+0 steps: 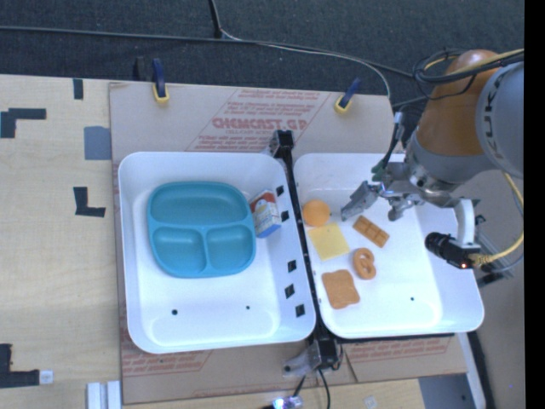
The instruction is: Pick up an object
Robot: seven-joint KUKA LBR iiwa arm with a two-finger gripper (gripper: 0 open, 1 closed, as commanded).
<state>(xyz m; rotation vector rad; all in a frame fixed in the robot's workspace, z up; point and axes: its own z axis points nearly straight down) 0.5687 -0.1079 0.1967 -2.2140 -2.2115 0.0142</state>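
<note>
The right bin (426, 313) holds an orange ball (316, 213), a yellow cheese slice (329, 240), a brown waffle bar (371, 231), a pretzel (364, 263) and a toast piece (341, 289). My gripper (378, 202) hangs over the upper middle of this bin with its fingers spread open and nothing between them. It is just above the waffle bar and to the right of the orange ball.
The left bin (136, 254) carries a blue divided plate (201, 228) and a small can (266, 214) against its right wall. A black divider (292, 228) separates the bins. The arm's orange band (456, 118) looms over the right bin's far corner.
</note>
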